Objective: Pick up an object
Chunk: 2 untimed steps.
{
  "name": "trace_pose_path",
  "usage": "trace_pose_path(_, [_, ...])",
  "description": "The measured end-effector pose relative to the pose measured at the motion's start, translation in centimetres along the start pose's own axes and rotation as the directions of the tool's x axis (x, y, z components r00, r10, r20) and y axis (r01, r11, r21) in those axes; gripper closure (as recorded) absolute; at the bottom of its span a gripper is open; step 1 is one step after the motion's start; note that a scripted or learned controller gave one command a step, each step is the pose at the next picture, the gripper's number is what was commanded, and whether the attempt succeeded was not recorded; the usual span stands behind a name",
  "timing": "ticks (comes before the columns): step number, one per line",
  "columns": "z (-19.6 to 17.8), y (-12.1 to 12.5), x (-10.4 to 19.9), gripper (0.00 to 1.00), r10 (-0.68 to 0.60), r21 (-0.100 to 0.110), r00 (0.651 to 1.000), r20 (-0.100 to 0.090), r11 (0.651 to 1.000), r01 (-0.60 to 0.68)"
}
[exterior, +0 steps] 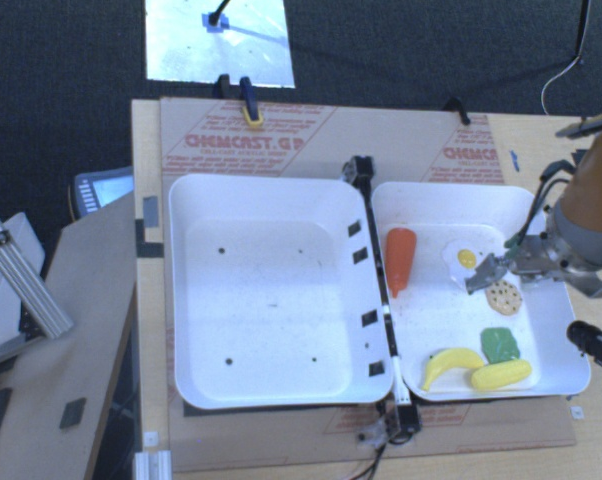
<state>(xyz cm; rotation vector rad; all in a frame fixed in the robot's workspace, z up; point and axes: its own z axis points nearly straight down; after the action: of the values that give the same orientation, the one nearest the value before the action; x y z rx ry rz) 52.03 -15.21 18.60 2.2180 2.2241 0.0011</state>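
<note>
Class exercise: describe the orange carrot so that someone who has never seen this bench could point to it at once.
Find the right bin of the two white bins side by side. Along its left wall, next to the divider between the bins, lies the carrot, lengthwise and apart from the other items. It is the only orange, tapered piece; the fried egg to its right is white with a yellow centre.

The arm [591, 208] runs off the right edge; the gripper [484, 276] partly overlaps what may be a cookie [504, 298].
</note>
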Motion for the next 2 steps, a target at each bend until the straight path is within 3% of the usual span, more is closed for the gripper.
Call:
trace_pose_path(1, [-14.6,-3.2,3.2,0.0,-0.004,-0.016,1.0,0.002,1.0,0.004])
trace_pose_path(2, [-22.6,-3.2,10.2,0.0,-0.007,-0.011,1.0,-0.001,1.0,0.007])
